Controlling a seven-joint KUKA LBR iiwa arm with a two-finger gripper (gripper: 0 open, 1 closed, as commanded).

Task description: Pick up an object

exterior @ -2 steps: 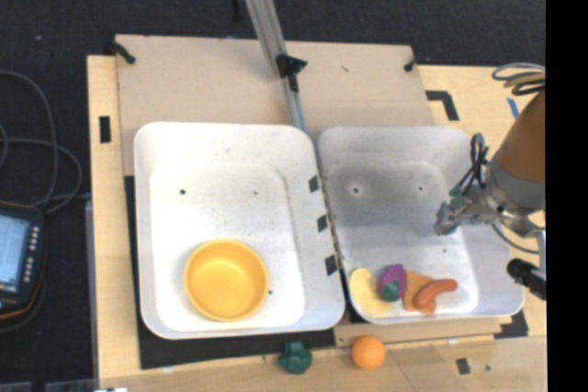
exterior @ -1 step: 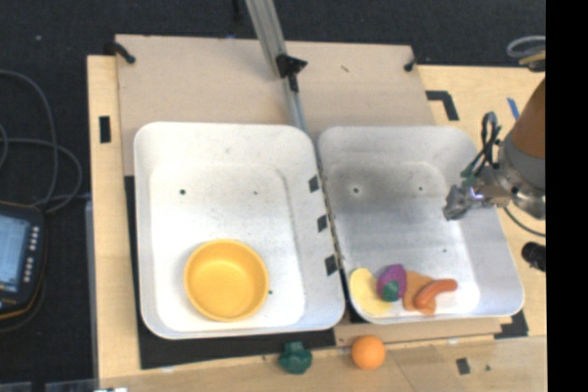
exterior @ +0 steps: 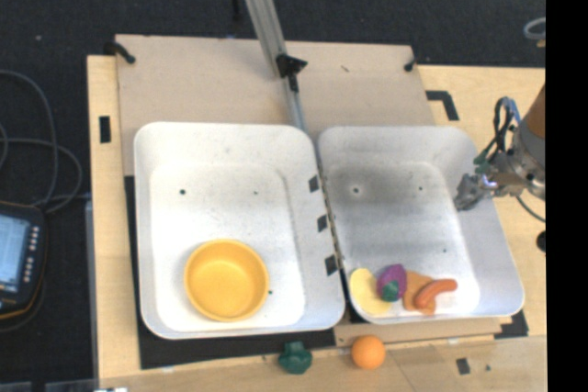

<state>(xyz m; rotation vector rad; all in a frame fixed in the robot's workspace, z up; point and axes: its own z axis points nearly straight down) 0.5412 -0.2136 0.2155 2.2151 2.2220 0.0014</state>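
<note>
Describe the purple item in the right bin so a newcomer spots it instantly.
Start at the right bin and go to its near edge, where small toys cluster. The purple piece sits between a pale yellow piece and an orange-red sausage shape; it alone is purple, with green below.

Candidates I could grab: a yellow bowl (exterior: 226, 279), round, upright, open side up, sitting in the near part of the left bin (exterior: 165, 151). In the right bin (exterior: 478, 234), a clump at the near edge: pale yellow piece (exterior: 361, 286) on the left, purple piece (exterior: 393, 275) with a small green bit (exterior: 390, 291) touching it, then an orange-red carrot-like piece (exterior: 433, 290) lying on its side. All touching or just beside each other.
</note>
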